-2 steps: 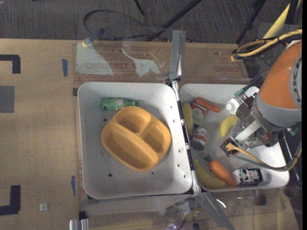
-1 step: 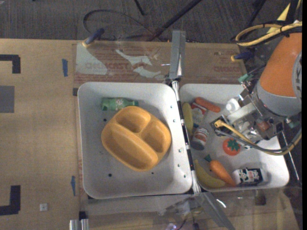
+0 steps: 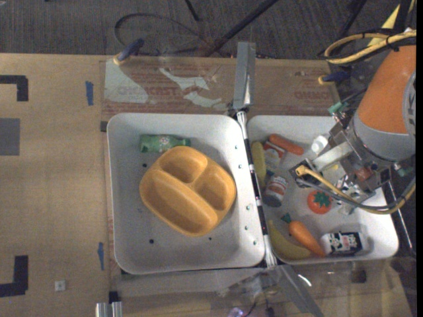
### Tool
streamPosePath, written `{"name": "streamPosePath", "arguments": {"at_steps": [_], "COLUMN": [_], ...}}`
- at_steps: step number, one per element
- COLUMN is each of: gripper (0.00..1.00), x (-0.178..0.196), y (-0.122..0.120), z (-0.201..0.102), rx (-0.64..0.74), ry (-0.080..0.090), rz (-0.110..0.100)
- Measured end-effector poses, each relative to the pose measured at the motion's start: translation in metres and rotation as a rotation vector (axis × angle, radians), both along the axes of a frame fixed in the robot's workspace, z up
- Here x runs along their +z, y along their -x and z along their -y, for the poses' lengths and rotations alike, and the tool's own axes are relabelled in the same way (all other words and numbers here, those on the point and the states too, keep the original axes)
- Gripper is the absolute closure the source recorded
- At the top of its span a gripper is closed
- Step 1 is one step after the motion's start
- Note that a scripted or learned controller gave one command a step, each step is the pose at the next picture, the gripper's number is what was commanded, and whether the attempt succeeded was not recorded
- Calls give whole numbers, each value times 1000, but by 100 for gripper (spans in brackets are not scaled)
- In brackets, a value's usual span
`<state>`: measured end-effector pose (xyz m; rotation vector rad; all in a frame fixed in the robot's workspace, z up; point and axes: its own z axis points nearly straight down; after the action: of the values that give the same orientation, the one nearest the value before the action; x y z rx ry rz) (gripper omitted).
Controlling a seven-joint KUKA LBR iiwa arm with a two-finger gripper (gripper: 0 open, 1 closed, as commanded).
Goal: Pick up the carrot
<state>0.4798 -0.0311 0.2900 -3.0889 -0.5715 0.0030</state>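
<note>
Carrot [image 3: 305, 236] lies below and slightly left of my claw [image 3: 344, 177], touching the banana [image 3: 285, 242]; I cannot tell the claw's state, so I should descend squarely across its narrow width.

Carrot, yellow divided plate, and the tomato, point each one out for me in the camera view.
carrot [image 3: 307, 237], camera view, middle of its orange body.
yellow divided plate [image 3: 188, 189], camera view, ridge between its compartments.
tomato [image 3: 319, 202], camera view, centre of its red-orange top.
</note>
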Motion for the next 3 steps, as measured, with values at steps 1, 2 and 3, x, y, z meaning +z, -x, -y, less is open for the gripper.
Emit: {"name": "streamPosePath", "arguments": {"at_steps": [1, 2, 3], "gripper": [0, 0, 0], "x": [91, -47, -122], "y": [-9, -67, -76], "z": [-10, -2, 66], "rx": [168, 480, 606], "ry": [0, -3, -3], "rz": [0, -3, -2]}}
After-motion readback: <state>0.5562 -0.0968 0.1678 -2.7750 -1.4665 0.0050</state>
